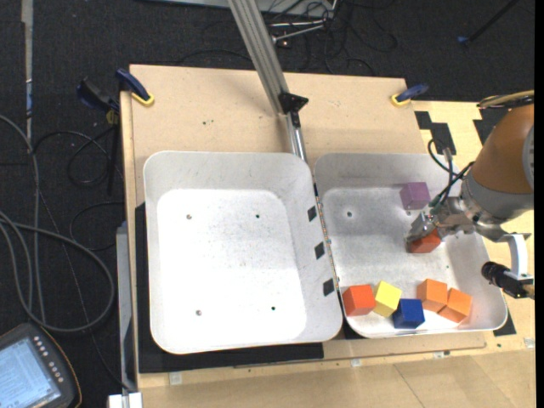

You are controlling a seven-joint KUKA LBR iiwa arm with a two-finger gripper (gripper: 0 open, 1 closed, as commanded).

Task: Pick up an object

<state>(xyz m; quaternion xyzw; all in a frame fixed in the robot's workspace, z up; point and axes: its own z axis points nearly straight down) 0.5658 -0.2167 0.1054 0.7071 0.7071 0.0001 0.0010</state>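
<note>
right bin (357, 195): seven blocks (mixed colours) | claw (425, 232): on red block (424, 244), grip unclear

white bins (229, 168) hold purple (415, 195), red (423, 243), orange (359, 298), yellow (388, 297) and blue (409, 313) blocks.

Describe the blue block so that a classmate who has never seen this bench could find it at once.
Look at the right bin, along its near edge, where a row of blocks lies. The blue block sits between the yellow block and two orange blocks. It is the row's one blue piece.
</note>
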